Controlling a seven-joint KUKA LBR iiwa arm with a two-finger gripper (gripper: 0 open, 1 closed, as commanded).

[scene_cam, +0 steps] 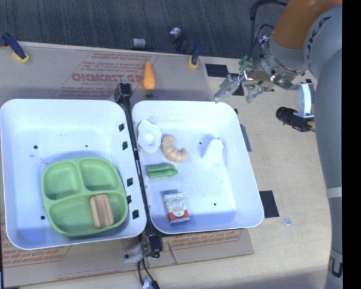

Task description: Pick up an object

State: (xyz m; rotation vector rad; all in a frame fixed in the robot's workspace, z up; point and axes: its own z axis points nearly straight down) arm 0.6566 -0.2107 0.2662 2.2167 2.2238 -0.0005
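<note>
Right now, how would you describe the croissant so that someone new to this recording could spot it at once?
Start at the right bin, then look to its upper left part, near the divider between the bins. The croissant lies there, just right of a fried egg and above a green pea pod. It is the only golden-brown, crescent-shaped piece in that bin.

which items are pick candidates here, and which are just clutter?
Candidates, right bin: fried egg, croissant, green pod, small carton, white piece. Left bin: hot dog on green tray.

Clutter: carrot on cardboard, blue clamps.
</note>
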